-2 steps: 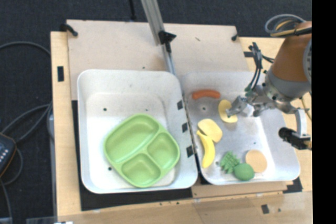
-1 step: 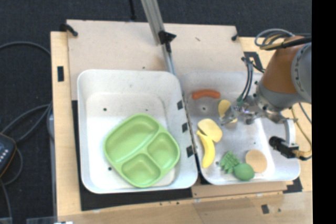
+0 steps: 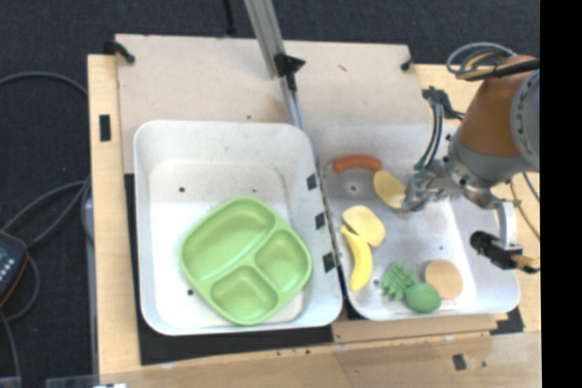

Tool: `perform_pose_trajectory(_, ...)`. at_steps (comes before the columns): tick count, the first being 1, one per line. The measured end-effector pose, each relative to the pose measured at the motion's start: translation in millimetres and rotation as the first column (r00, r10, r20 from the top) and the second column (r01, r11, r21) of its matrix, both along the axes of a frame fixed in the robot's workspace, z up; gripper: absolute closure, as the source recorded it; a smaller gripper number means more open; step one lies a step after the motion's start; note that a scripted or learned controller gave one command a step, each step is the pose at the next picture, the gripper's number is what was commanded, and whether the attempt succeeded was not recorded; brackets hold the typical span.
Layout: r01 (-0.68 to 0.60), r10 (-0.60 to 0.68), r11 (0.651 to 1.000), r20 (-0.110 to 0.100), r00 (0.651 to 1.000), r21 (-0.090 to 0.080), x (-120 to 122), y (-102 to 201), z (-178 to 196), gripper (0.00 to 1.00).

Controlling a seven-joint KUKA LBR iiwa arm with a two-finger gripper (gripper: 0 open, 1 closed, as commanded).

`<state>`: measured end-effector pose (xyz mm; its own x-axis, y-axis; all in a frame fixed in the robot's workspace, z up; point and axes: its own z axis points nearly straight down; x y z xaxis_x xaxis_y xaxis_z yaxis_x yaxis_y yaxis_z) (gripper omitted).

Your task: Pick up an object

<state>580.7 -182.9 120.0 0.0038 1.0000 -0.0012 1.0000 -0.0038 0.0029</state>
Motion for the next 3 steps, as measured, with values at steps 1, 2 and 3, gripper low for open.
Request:
perform_pose_trajectory(1,0.0,0.0,1.0,0.002,1.0,-0.001,-2.1,-4.6,44.4,1.0)
perform_pose_trajectory(2,-0.006,0.006,1.0,0.005,1.0,-0.002,-5.7,-4.4,106.8,1.0)
perform_pose_trajectory(3,-0.003,0.003,1.0,-0.004,1.0,-0.001,-5.6,-6.0,88.3,1.0)
